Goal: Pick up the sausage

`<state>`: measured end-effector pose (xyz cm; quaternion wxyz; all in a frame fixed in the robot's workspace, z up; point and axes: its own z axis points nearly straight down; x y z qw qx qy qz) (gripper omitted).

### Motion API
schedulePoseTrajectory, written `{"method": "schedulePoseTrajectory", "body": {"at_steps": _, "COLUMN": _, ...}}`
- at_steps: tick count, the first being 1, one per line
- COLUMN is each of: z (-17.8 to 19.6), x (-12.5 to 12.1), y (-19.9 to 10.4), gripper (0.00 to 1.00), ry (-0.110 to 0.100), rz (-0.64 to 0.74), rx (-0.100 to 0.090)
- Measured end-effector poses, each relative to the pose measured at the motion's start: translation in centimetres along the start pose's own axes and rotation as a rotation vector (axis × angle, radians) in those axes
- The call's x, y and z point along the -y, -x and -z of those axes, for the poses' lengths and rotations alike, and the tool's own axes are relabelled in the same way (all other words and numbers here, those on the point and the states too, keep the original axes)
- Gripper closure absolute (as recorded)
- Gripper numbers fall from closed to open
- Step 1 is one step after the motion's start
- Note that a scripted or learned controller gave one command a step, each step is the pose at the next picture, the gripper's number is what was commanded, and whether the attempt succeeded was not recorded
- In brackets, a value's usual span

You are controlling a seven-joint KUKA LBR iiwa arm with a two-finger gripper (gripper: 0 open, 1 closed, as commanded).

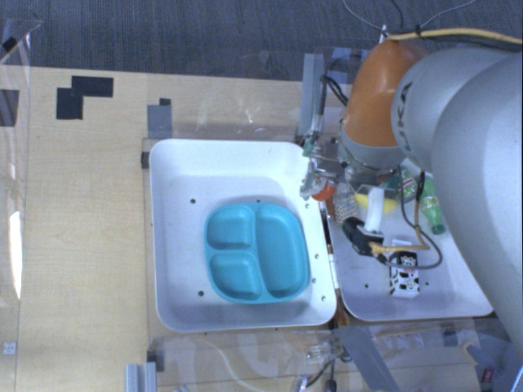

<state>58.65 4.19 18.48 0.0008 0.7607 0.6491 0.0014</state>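
Gripper (313, 183) sits low over the wall shared by the two bins, at the far corner of the right bin (458, 296). You can't tell from this angle whether it is open or closed, because the wrist and orange band cover it from above. My best read on the sausage (325, 192) is the small reddish-orange piece right beside the gripper tip, on the right-bin side and tight against the dividing wall. Only a bit of it shows, so treat that ID as probable, not certain. I see nothing clamped, so don't count it as held. Past it, away from the gripper, are a white cylinder (374, 208), a dark object with an orange tip (357, 233), a green bottle (430, 212) and a cow-patterned carton (403, 282). The first two are near the sausage, the others well apart. On the gripper's other side is the left bin (176, 219) with a blue plate (257, 251), which isn't relevant here. On handling, expect it to be light, probably smooth and rounded, so it may roll or squirt out of a pinch. Take it across the short axis at mid-length, not at an end. The wall is the main risk: one side of the gripper has little room there, and a bad descent could land on the rim or push the piece along it.
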Motion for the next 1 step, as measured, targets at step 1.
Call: {"method": "schedulePoseTrajectory", "body": {"at_steps": 1, "z": 0.0, "x": 2.85, "y": -3.52, "gripper": 1.0, "ry": 0.0, "rz": 0.159, "rx": 0.0}}
